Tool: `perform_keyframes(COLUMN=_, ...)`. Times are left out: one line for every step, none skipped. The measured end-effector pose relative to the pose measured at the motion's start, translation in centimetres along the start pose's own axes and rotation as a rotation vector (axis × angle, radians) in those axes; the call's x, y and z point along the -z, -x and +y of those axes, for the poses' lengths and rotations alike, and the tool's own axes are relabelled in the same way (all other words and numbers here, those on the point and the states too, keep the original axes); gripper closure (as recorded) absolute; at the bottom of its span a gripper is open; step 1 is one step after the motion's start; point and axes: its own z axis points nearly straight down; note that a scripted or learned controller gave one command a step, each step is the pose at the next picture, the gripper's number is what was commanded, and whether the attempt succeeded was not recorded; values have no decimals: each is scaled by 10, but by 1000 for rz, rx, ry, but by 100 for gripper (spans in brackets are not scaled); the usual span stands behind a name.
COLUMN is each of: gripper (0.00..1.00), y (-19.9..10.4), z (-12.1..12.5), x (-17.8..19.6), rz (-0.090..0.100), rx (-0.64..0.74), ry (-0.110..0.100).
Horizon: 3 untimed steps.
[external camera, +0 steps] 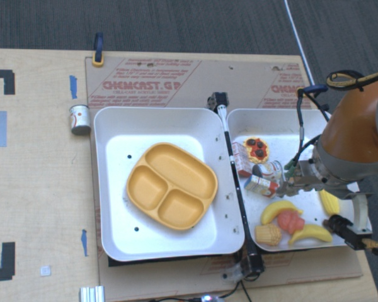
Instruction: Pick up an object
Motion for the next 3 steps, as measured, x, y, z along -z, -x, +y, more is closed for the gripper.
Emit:
perform_keyframes(gripper=0, y=0, z=0, x=0, rz=0, rx=0, ry=0)
perform_keyframes(gripper=0, y=30, z=63, x=-99, rz=-2, rx=-1, ry=4)
perform_keyframes(gripper=0, y=21, z=0, x=-99, rz=0, rx=-1, ry=0)
